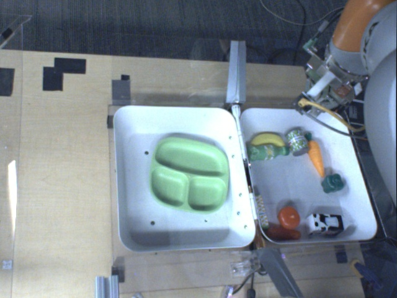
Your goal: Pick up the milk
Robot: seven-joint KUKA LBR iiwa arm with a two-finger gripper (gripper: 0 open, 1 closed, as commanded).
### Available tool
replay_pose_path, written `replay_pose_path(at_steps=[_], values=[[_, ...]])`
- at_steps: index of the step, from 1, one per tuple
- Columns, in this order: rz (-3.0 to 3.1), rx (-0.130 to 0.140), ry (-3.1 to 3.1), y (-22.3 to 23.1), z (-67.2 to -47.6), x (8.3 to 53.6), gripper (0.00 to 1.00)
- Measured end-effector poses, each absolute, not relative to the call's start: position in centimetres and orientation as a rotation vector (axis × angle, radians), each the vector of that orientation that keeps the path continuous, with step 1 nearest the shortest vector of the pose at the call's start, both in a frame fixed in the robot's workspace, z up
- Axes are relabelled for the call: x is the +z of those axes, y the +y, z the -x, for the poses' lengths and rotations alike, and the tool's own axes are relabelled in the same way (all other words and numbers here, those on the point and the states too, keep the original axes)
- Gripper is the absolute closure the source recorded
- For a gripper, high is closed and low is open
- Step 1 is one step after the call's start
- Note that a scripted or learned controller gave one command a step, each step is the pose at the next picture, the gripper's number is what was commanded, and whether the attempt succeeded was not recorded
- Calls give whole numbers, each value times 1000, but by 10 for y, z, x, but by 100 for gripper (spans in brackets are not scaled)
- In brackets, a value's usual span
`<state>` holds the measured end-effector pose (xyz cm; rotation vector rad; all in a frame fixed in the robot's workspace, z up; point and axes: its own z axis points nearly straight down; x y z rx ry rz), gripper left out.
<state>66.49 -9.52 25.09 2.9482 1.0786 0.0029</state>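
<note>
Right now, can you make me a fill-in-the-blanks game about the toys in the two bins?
1. The green plate lies in the ____ bin.
2. The milk, black and white like a cow, sits in the right bin's near ____ corner.
3. The carrot is colored ____.
4. Beside the milk stands a red ____.

Missing words: left; right; orange; tomato

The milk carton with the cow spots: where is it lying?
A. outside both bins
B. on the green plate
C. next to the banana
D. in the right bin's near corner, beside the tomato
D: the milk carton lies in the right bin, near the tomato.
</note>
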Motion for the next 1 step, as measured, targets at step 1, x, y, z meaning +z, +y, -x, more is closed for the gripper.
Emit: replay_pose_path(at_steps=[1], values=[[-2959,-2,1055,-69,-601,260,100]])
